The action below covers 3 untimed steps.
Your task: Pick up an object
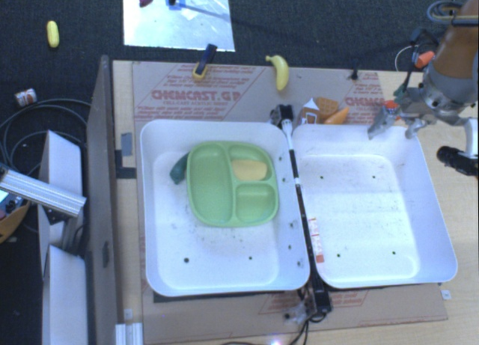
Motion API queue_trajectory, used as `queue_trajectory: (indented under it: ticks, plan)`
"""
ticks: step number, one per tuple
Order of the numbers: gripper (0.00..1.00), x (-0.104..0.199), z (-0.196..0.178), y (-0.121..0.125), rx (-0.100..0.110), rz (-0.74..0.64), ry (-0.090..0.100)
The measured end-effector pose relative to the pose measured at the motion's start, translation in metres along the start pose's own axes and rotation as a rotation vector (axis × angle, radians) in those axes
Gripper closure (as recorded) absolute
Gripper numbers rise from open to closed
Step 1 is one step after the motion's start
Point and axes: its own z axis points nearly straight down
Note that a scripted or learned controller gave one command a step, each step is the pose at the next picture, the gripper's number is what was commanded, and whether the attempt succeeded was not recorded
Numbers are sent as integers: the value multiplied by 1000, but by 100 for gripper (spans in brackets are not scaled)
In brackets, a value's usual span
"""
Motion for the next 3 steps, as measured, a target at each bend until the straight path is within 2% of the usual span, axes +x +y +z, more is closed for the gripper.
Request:
queue_trajectory:
  ticks: [1, 2, 3]
  plan:
    - [0, 75, 83, -5, 6, -7, 4]
    - [0, 108, 112, 6, 2, -5, 2]
    - [100, 106, 99, 7, -3, -4, 1]
